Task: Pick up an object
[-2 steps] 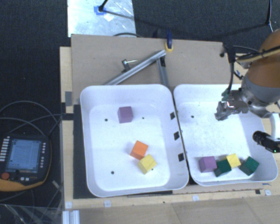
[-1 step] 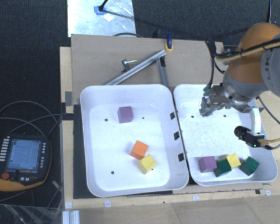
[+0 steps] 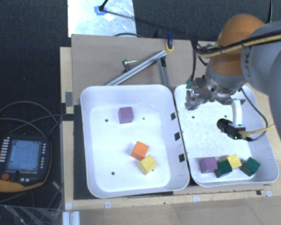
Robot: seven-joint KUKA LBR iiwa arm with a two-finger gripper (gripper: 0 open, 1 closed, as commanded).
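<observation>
The left bin (image 3: pixel 91 125) holds a purple cube (image 3: pixel 125 115), an orange cube (image 3: pixel 140 150) and a yellow cube (image 3: pixel 148 164) that touches the orange one. Along the front wall of the right bin (image 3: pixel 267 146) lie a purple cube (image 3: pixel 208 164), a dark green cube (image 3: pixel 223 168), a yellow cube (image 3: pixel 234 161) and another green cube (image 3: pixel 250 166). My gripper (image 3: pixel 192 101) hangs over the back left corner of the right bin, well away from the cubes. Nothing shows between its fingertips.
A metal bar (image 3: pixel 136 69) lies slanted on the brown board behind the left bin. A teach pendant (image 3: pixel 19 162) with its cable sits on the floor to the left. A black cable and a small black fitting (image 3: pixel 225 124) hang under the wrist over the right bin.
</observation>
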